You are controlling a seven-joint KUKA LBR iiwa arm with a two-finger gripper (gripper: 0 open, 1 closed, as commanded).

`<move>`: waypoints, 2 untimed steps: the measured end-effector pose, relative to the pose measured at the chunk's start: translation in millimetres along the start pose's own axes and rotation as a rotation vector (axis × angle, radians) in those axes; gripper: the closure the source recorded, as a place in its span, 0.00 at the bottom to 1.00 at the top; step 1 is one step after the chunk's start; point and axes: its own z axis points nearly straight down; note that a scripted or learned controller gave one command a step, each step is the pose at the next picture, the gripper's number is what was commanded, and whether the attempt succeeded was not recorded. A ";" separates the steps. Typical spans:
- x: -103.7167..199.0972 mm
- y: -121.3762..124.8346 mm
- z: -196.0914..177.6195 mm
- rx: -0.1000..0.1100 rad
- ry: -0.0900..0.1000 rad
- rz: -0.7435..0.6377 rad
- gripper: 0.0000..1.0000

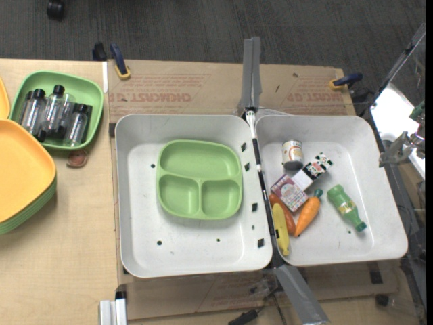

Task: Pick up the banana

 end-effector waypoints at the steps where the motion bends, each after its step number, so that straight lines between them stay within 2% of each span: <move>1: 13.4 -10.0 -40.4 0.001 -0.001 0.395 0.00; 2: 10.8 -8.7 -46.6 0.002 -0.002 0.756 0.00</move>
